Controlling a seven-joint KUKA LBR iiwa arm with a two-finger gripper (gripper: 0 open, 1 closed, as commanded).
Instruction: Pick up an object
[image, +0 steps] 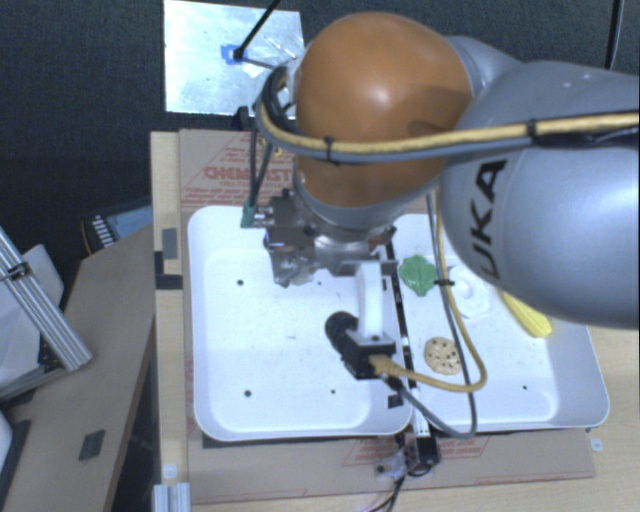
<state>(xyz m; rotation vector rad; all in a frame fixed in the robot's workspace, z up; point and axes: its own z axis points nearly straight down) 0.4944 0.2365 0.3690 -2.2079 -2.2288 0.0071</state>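
Observation:
My gripper hangs over the far part of the left bin, under the orange wrist band; its lower end is hidden by its own body. The right bin holds a green leafy item near the divider, and a round tan cookie in front of that. A small white object lies to the right of the green item. Further right, a yellow item shows partly from under the arm. Nothing is visibly in the gripper.
The large grey arm covers the far right of the right bin. Cardboard lies under both bins. A grey metal frame stands at the left, off the bench. A foil sheet lies beyond the bins.

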